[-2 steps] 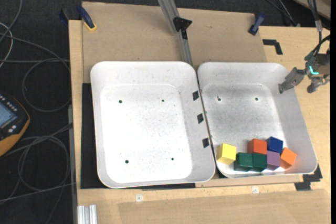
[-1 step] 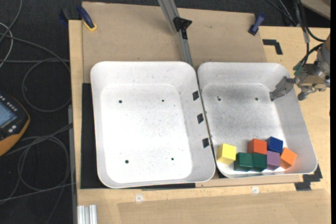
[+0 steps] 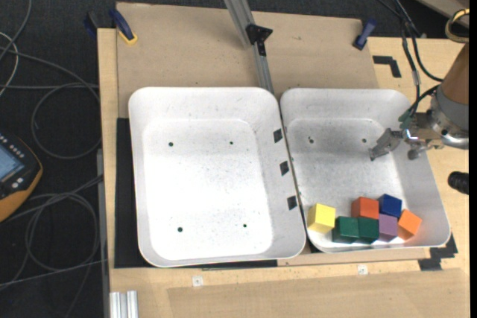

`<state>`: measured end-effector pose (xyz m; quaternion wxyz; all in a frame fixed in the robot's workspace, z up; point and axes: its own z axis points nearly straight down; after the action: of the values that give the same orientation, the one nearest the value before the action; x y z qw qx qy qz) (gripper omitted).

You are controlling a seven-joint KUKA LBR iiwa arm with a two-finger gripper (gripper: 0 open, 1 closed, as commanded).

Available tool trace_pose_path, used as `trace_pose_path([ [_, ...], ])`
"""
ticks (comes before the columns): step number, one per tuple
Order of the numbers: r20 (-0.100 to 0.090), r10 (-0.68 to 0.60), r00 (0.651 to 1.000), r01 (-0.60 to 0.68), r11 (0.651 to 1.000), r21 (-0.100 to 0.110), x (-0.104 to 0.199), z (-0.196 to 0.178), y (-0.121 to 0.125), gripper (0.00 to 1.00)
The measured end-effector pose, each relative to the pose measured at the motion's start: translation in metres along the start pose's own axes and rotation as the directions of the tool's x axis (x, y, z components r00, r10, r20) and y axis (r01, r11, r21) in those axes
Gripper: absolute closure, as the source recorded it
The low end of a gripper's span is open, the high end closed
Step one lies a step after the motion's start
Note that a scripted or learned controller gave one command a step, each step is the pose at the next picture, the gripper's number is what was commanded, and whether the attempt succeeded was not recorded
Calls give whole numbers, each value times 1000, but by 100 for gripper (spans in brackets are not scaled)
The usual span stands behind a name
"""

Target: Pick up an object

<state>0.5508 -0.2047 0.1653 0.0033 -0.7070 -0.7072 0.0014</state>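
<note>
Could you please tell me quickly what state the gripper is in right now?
Gripper: open, holding nothing, above the right bin, apart from the blocks.

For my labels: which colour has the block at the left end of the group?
Yellow, seen clearly in the camera view, in the right bin.

The arm (image 3: 456, 89) reaches in from the right, its gripper (image 3: 399, 147) spread open, holding nothing.

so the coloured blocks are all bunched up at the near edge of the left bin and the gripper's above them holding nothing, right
Wrong bin. The camera view shows the coloured blocks bunched at the near edge of the right bin, not the left bin. The gripper is above them, holding nothing.
</note>
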Motion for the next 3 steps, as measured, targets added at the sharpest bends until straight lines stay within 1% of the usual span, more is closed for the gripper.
trace_pose_path([
  [1, 0, 0, 1000, 0, 1000, 0, -2, 43, -2, 0],
  [2, 2, -1, 1000, 1, 1000, -8, -2, 29, 0, 100],
  [3, 5, -2, 1000, 2, 1000, -15, 2, -33, 8, 100],
])
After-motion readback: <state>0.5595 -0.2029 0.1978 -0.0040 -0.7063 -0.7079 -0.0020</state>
